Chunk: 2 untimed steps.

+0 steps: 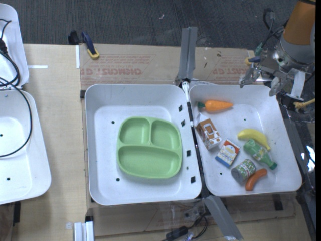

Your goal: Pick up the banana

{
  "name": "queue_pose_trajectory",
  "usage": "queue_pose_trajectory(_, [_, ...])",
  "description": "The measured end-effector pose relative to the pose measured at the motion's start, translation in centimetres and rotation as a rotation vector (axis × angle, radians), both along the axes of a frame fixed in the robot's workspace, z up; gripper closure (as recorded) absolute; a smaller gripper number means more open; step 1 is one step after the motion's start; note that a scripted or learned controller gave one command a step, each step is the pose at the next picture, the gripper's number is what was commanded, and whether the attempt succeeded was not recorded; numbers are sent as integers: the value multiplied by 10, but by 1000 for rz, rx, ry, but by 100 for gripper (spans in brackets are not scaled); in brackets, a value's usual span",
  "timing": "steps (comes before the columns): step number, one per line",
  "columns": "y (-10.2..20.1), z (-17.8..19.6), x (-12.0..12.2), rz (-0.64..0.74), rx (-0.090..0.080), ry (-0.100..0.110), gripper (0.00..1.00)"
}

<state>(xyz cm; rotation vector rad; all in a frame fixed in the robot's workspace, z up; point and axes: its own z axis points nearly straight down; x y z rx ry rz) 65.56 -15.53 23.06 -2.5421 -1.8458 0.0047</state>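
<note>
The yellow banana [253, 136] lies in the right bin [281, 185], towards its right side, with one end touching a green bottle [260, 153]. My gripper [261, 82] hangs over the bin's far right corner, well above and behind the banana. It is open with nothing between its fingers. The arm's orange band [301, 15] shows at the top right.
The right bin also holds a carrot [218, 105], a brown carton [209, 133], a small colourful box [227, 153], a can [243, 169] and a red sausage [256, 179]. A green divided plate [149, 147] lies in the left bin [95, 134].
</note>
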Motion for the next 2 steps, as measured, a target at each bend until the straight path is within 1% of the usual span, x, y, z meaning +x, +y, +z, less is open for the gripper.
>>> queue_pose_trajectory(1, [-38,-111,-82,31,2,1,0])
queue_pose_trajectory(2, [-50,-139,-115,29,16,-1,0])
